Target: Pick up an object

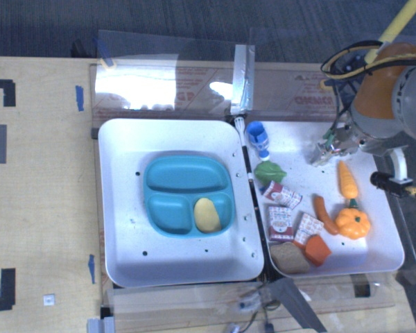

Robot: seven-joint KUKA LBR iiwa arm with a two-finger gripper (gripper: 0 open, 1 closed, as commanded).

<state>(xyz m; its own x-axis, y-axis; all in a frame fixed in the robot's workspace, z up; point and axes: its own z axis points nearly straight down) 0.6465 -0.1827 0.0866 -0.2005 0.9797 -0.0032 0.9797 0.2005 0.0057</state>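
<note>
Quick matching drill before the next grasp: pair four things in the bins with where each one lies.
Things:
1. yellow potato-like piece
2. blue bottle
3. toy pumpkin
4. gripper

Places:
A. right bin's back left corner
B. compartment of the teal tray in the left bin
C. over the right bin's back, beside the toy carrot
D. right bin's front right

Pairs: 1-B, 2-A, 3-D, 4-C

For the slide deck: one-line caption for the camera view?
Gripper hovers in the right bin near a toy carrot.
</note>
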